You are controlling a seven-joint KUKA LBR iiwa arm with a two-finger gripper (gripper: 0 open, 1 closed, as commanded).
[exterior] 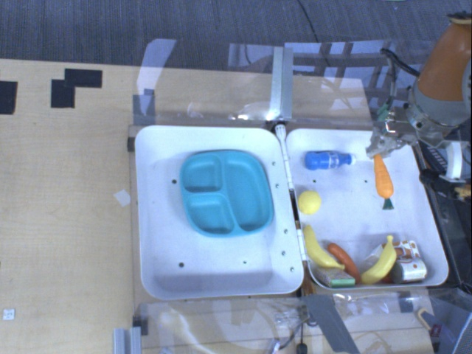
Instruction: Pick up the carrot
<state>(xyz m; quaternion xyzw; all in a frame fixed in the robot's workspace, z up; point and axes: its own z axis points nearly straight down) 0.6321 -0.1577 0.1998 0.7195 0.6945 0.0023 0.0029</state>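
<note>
The carrot (383,179) is orange with a small green tip at its lower end. It points down the view in the right bin (435,234), near the bin's far right side. My gripper (379,150) is at the carrot's upper end, with the fingers closed on that end. The carrot's orange body and green tip hang out below the fingers. The grey arm with its orange band (446,57) comes in from the upper right.
The right bin also holds a blue bottle (327,160), a yellow ball (310,202), two bananas (319,249), a red-orange sausage-shaped item (344,258) and a small box (411,262) along its near edge. A blue divided plate (223,192) lies in the left bin (158,271).
</note>
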